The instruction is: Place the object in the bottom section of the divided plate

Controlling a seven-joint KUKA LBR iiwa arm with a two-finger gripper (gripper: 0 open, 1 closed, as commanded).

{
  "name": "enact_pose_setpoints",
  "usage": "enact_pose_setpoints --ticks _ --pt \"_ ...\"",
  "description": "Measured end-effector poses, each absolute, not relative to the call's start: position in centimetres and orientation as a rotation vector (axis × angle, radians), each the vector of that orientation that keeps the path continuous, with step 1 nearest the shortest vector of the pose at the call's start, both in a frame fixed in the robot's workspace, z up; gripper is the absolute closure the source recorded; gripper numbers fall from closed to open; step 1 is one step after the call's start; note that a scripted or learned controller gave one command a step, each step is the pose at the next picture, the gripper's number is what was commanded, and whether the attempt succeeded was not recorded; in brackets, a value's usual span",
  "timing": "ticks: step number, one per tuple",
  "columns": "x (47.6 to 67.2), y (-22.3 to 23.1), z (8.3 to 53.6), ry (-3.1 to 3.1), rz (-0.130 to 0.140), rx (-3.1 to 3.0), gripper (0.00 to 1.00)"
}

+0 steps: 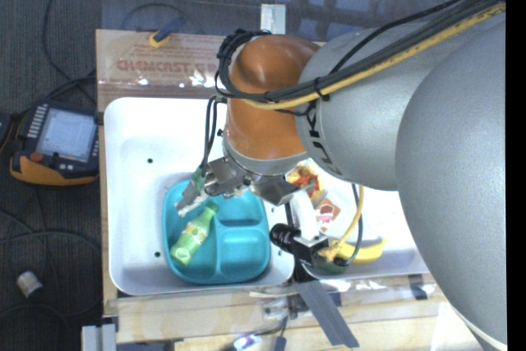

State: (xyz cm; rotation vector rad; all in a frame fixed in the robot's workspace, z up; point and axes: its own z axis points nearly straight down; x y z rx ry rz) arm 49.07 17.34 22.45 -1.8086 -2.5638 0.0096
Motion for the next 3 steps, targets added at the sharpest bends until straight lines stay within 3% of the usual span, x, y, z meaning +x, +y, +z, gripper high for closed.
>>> enact_pose_setpoints --ticks 1,2,3 --pt "49.74 20.13 11.56 -2.633 0.011 -1.703 0.00" --pt "49.76 20.10 11.57 -2.632 0.011 -1.704 0.00" --pt "49.37 20.88 12.12 -2.625 0.005 -1.687 1.00"
